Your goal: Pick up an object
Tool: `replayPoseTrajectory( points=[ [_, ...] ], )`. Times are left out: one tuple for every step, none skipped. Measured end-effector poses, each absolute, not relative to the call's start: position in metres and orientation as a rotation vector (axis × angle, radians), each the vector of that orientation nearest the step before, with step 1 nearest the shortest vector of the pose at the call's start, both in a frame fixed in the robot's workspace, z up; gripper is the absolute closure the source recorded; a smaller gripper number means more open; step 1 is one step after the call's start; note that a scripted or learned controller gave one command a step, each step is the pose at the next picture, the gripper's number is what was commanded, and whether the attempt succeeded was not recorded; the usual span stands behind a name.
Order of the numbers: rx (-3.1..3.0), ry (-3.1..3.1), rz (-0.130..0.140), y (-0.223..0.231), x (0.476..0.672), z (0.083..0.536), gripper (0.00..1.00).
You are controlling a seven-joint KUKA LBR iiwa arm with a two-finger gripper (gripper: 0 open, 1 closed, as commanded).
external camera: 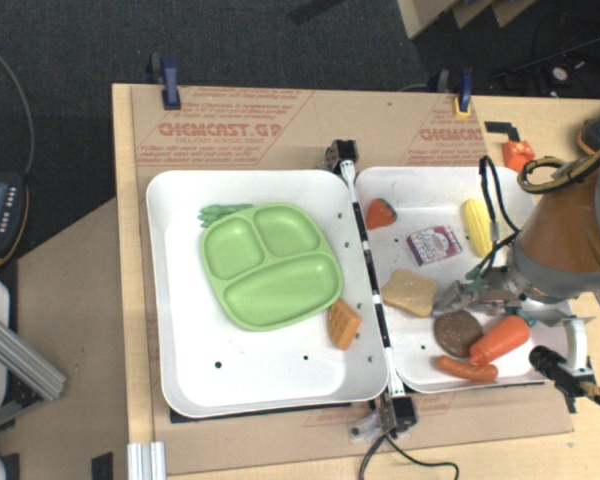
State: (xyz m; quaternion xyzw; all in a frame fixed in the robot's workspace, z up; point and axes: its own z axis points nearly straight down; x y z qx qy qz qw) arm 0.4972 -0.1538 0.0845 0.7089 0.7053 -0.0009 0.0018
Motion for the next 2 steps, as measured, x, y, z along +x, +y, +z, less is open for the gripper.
replayPoseTrajectory(
  points=[
    [2.219, 2.216, 0.002, -0.15, 0.4987, 0.0947, 1.0],
    [2.22, 2.217, 0.002, -0.1499, 0.4984, 0.0941, 0.0]
  ],
)
